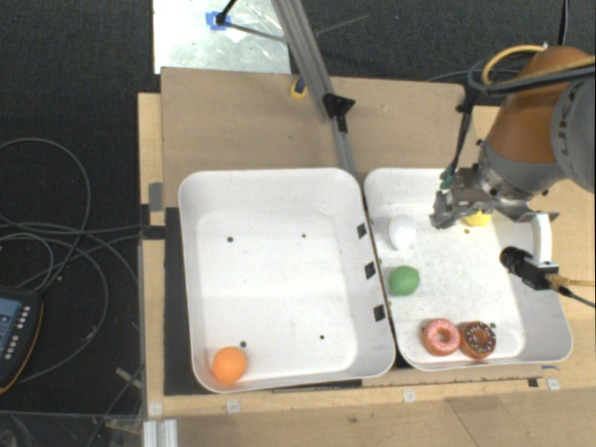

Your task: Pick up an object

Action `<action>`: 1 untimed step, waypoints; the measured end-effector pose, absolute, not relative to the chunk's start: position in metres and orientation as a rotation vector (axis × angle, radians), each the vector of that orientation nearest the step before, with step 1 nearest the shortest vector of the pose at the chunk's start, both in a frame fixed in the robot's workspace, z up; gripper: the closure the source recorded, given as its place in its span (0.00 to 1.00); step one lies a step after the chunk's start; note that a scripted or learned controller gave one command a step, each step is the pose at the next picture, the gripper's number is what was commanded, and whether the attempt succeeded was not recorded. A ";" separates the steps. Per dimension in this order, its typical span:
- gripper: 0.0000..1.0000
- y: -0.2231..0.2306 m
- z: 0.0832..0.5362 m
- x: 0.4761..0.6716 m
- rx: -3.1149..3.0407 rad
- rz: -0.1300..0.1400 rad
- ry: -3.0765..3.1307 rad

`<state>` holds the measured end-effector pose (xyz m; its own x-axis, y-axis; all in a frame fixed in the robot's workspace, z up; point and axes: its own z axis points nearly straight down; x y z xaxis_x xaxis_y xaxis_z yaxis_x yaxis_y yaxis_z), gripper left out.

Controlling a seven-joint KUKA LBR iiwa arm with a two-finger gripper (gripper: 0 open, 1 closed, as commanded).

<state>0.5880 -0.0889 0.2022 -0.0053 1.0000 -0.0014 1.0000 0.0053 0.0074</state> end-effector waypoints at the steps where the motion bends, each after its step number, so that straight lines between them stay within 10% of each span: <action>1: 1.00 -0.083 0.256 0.581 2.210 0.008 2.224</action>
<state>0.5813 -0.0834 0.2561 -0.0064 1.0000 -0.0009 0.9999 0.0064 0.0077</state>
